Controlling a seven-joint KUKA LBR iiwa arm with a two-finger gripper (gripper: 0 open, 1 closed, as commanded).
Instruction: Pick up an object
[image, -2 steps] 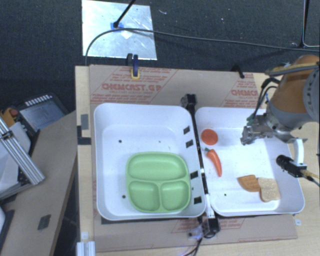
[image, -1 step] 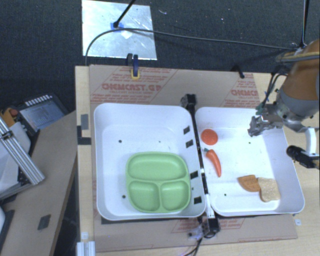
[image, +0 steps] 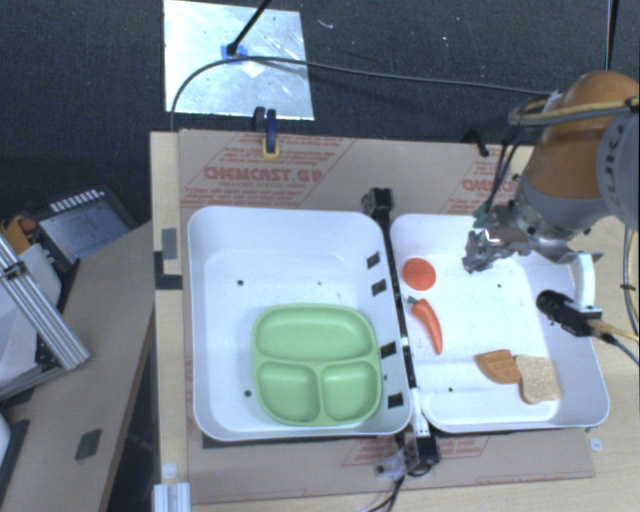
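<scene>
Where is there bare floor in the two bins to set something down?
Left bin: bare behind the green tray. Right bin: a bare strip between the chili and the bread pieces. Its back is crowded by the gripper and the tomato slice.

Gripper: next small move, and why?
Probably shift toward the tomato slice and descend. The gripper sits over bare floor at the back of the right bin, with nothing seen between its fingers; the slice is the nearest item, the pepper just beyond.
</scene>
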